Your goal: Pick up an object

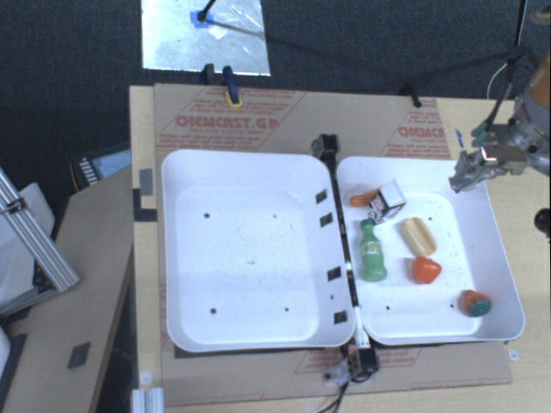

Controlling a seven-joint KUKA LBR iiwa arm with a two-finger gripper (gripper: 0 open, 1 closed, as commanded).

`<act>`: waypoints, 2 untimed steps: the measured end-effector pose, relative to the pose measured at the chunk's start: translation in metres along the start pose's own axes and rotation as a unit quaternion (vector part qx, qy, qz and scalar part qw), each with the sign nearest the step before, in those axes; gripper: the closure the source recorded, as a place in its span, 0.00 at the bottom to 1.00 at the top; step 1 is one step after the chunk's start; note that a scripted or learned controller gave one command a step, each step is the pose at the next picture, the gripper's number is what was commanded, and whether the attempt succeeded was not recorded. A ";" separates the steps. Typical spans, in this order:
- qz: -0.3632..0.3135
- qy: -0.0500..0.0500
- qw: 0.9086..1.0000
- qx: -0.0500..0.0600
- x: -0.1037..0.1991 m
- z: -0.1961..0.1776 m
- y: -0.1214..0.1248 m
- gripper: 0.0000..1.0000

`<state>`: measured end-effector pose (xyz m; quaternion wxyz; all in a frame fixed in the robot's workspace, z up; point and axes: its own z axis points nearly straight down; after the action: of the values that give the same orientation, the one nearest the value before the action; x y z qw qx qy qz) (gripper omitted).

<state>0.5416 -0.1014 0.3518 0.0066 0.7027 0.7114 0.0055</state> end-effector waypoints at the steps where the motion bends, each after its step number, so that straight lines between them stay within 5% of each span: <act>1: 0.007 0.001 1.000 0.010 -0.020 0.041 -0.053 1.00; 2: -0.002 0.003 1.000 0.007 0.105 0.023 -0.043 1.00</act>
<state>0.4978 0.0031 0.3274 0.0002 0.7011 0.7130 0.0027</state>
